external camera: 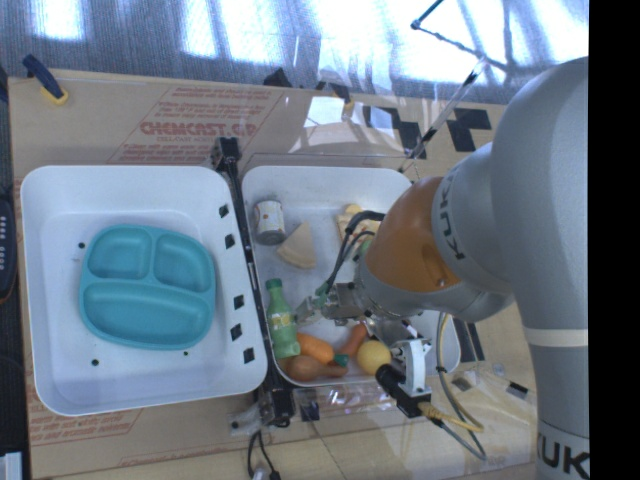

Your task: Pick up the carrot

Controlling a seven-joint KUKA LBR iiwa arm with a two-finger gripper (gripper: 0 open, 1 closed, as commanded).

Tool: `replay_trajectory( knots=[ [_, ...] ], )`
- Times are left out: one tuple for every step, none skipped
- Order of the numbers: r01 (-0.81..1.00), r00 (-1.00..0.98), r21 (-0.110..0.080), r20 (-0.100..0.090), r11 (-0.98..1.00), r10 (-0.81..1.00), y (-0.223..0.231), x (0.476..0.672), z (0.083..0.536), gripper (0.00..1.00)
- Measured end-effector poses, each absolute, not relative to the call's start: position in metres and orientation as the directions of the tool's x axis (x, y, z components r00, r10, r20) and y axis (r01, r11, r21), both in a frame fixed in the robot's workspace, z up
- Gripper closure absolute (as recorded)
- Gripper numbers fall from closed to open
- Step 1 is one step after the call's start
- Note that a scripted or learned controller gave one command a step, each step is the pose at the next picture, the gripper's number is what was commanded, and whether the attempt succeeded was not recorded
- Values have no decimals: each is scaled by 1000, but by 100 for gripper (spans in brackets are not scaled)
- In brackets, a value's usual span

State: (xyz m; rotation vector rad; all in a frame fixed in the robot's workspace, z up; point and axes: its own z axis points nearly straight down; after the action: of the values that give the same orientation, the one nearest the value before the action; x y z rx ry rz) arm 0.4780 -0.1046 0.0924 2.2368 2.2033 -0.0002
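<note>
Carrot [316,348] lies at the near end of the right bin [330,180], wedged between a green bottle [282,320] on its left and a yellow lemon [373,356] on its right, so a descending gripper [345,303] could, I judge, nudge a neighbour or close on the wrong thing. Left to right I count one teal divided plate [148,286] in the left bin [60,193], one tin can [268,221], one bottle, one carrot, one lemon. The grip itself is hidden; cannot tell.
</note>
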Motion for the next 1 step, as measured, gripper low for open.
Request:
replay_trajectory(
  knots=[
    [968,-251,13,-24,252,968,-102,481,96,0]
  ],
)
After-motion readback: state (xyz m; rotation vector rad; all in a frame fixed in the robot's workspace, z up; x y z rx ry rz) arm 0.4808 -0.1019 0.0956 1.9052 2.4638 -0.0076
